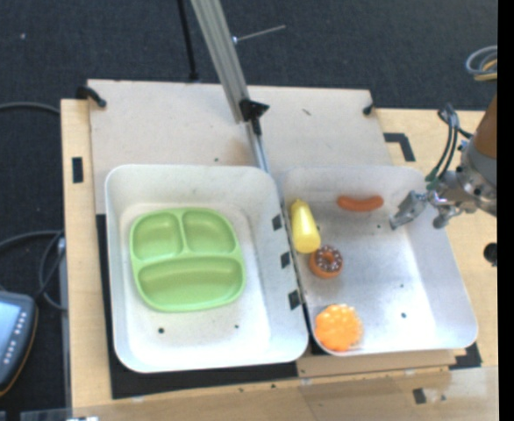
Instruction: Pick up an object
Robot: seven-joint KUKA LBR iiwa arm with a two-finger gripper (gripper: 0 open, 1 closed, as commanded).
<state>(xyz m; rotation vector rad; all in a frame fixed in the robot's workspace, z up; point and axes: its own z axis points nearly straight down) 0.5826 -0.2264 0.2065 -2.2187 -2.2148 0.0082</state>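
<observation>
Four small things lie in the right bin (pixel 432 270), and any of them could serve as the object to pick up: a yellow banana-shaped toy (pixel 303 226) close against the wall shared with the left bin (pixel 121 323); a reddish sausage (pixel 360 203) near the far wall; a small brown doughnut (pixel 326 261) just beside the yellow toy's lower end; and an orange fruit (pixel 339 326) in the near corner, touching or almost touching the rim. The left bin carries a green divided plate (pixel 187 259), which takes up much of its floor and looks too broad and flat for an easy grasp; the likelier targets are therefore on the right. The pincer (pixel 422 210) reaches in from the right over that bin's far right part, with nothing seen between its fingers; whether they are spread or closed cannot be told at this size and angle. It stands apart from all four things, nearest to the sausage, so the approach seems not yet settled on a target. The sausage lies in open floor with room on both sides, which should favour a grasp; the yellow toy and the fruit sit hard by walls, where a finger may strike the rim. A metal pole (pixel 226 55) slants over the desk (pixel 77 235) behind the bins, well clear of the arm.
</observation>
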